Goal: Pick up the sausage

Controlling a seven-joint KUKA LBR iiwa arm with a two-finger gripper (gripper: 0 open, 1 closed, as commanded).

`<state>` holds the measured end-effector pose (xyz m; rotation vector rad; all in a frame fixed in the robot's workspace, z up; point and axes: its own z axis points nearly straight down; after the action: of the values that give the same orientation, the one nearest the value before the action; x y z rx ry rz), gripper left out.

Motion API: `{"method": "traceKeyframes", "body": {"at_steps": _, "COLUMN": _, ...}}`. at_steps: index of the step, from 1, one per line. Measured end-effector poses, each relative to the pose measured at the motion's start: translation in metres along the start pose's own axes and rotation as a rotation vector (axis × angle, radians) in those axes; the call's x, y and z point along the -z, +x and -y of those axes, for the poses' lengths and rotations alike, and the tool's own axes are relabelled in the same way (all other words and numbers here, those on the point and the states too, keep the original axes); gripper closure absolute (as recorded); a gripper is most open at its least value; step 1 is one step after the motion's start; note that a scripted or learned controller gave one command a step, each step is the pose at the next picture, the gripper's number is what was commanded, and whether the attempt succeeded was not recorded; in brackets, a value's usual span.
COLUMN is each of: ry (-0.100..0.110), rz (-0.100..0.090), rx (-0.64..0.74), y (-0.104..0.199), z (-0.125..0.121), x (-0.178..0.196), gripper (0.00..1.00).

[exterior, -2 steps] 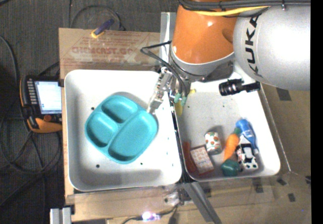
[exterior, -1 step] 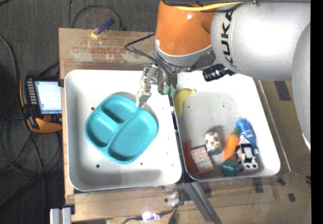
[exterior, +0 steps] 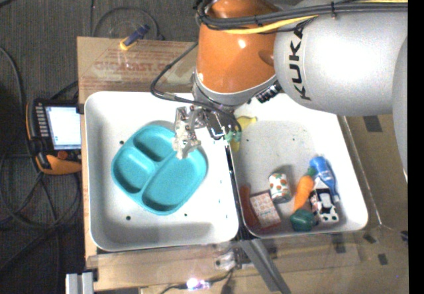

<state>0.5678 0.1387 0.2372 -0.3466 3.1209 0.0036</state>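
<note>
My gripper (exterior: 186, 138) hangs over the left bin (exterior: 99, 153), above the upper right part of a teal divided plate (exterior: 159, 168). The arm's orange band and grey body cover the bins' far middle. A short reddish-brown piece (exterior: 246, 195) lies against the left wall of the right bin (exterior: 351, 173); it could be the sausage, but it is too small to be sure. It sits well to the right of the gripper and nearer the front.
The right bin's front holds a spotted cup (exterior: 279, 185), a carrot (exterior: 303, 191), a blue bottle (exterior: 322, 171), a green lump (exterior: 303, 220), a black-and-white item (exterior: 324, 206) and a red packet (exterior: 264, 210). Something yellow (exterior: 246, 121) peeks out under the arm.
</note>
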Motion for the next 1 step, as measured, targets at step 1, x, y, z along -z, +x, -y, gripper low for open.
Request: {"method": "traceKeyframes", "body": {"at_steps": 1, "ry": -0.001, "rz": 0.000, "rx": 0.272, "y": 0.0196, "z": -0.0310, "x": 0.0063, "gripper": 1.00}}
